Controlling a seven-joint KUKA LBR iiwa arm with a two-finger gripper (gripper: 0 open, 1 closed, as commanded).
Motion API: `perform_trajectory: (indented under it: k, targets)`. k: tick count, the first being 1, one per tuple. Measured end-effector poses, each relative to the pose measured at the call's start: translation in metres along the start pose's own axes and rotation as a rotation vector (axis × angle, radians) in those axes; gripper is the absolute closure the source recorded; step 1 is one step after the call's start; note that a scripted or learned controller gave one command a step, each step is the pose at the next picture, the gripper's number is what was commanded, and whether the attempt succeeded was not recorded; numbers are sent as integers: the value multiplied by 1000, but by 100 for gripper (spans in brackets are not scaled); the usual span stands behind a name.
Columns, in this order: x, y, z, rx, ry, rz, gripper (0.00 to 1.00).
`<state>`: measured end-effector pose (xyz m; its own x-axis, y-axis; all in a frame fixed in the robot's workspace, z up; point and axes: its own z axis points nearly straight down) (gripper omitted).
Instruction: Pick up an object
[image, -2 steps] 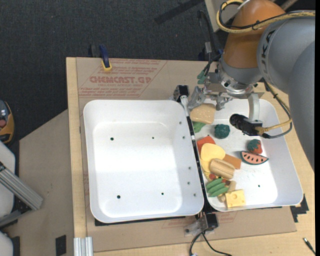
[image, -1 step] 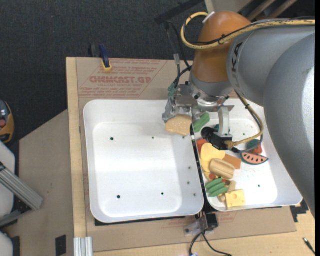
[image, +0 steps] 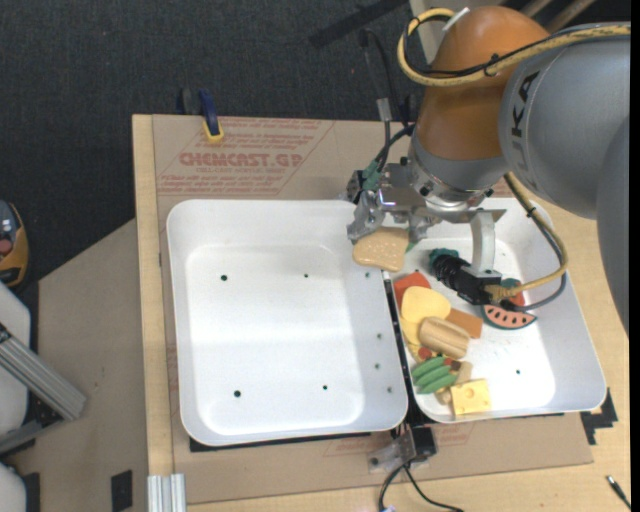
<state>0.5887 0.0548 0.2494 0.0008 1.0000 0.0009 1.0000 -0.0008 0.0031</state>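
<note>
Tan and flat, the bread-like toy piece (image: 379, 251) you were after sat at the dividing rims of the bins, seemingly pinched in the gripper (image: 378, 232), and it looked light, stiff and best held across its edges.

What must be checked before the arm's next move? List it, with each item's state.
1. Gripper is right above the tan flat piece: ok.
2. Tan flat piece is actually gripped: cannot tell.
3. Tan flat piece is away from the bin walls: not ok, it sits at the divider between the bins.
4. Tan flat piece is separate from the red piece: cannot tell, they are close.
5. Yellow cable is away from the watermelon slice: not ok, it hangs just above it.
</note>
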Motion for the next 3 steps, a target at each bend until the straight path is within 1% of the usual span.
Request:
perform_trajectory:
  k: [1,2,3]
  targets:
    - [5,18,-17,-2,-1,-2,100]
    - [-1,-33,22,12,-1,1,100]
    - [48,9,-45,-7,2,-6,100]
